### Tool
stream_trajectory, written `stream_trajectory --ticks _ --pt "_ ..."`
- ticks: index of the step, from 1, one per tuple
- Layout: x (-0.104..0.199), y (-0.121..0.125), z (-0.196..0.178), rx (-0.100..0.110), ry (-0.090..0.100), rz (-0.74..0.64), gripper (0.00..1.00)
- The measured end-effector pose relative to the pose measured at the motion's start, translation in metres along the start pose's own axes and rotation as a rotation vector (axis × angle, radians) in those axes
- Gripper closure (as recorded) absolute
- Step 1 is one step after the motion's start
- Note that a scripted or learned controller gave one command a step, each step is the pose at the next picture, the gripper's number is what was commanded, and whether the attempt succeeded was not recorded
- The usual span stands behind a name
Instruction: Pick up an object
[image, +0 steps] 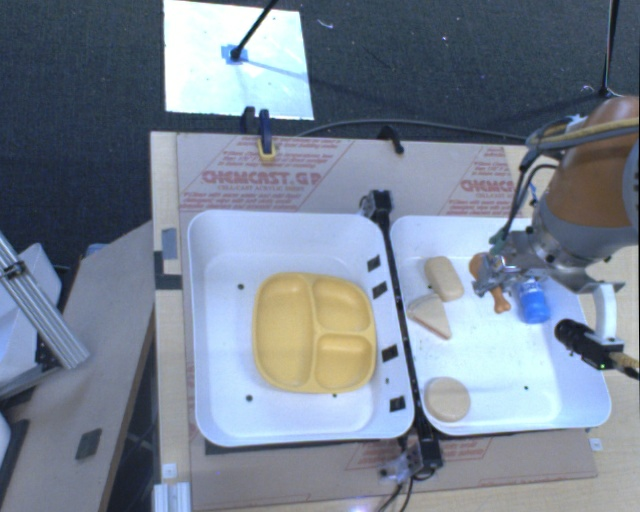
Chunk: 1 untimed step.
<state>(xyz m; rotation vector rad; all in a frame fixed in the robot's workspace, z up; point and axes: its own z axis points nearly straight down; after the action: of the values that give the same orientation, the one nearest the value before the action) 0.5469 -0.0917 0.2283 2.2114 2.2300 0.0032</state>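
Observation:
The right bin (560, 405) holds several small objects. A tan oval piece (444, 277) lies near its left wall, with a pale wedge (430, 316) just below it. A round tan disc (448, 398) sits at the bin's front left. At the back middle, an orange object (483, 268) and a blue bottle-like object (532, 301) lie under the arm's wrist. My gripper (499, 282) hangs low between those two, touching or nearly touching the orange object. The wrist hides part of both.
The left bin (215, 300) holds a yellow divided plate (315, 332). A black divider with clips (395, 330) runs between the bins. A black part on the arm (585, 345) juts over the right bin's right side. A metal rail (40, 310) stands at far left.

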Motion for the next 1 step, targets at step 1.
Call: stream_trajectory --ticks 1 --pt "0.0508 -0.0024 -0.009 -0.001 0.0 0.0 1.0"
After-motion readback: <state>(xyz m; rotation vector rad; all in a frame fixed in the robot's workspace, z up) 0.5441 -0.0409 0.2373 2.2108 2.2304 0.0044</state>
